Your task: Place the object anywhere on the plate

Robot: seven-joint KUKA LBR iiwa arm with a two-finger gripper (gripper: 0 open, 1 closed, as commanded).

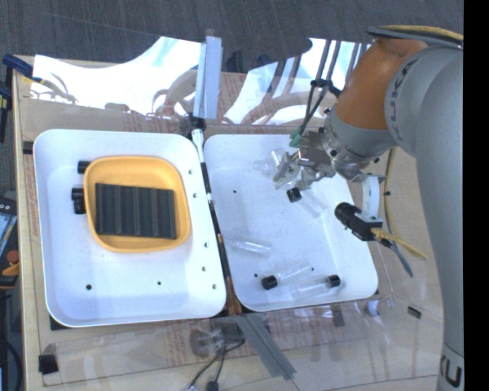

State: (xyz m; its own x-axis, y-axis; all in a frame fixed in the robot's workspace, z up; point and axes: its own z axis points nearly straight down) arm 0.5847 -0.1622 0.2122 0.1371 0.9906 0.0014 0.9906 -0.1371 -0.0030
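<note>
We take the task's object to be the small clear tube with a black cap [293,194] that sits in the upper middle of the right bin [236,210], its cap pointing towards the bottom of the view. The gripper [297,171] is directly over it, so close that the tube's clear body merges with the metal parts. We cannot tell whether the gripper is open or closed, nor whether it has hold of the tube. The arm [407,88], grey with its orange band, comes in from the right over the bin's upper right corner. Lower in the same bin we see a clear tube [248,247] lying alone, and near the bottom edge two more lying almost end to end: a left capped tube [279,278] and a right capped tube [319,284]. Well apart from all these, the yellow plate [134,164] lies in the upper half of the left bin [122,283] and holds a dark ribbed insert [138,210]. Two small black pieces [79,199] lie just beside the plate's left rim.
</note>
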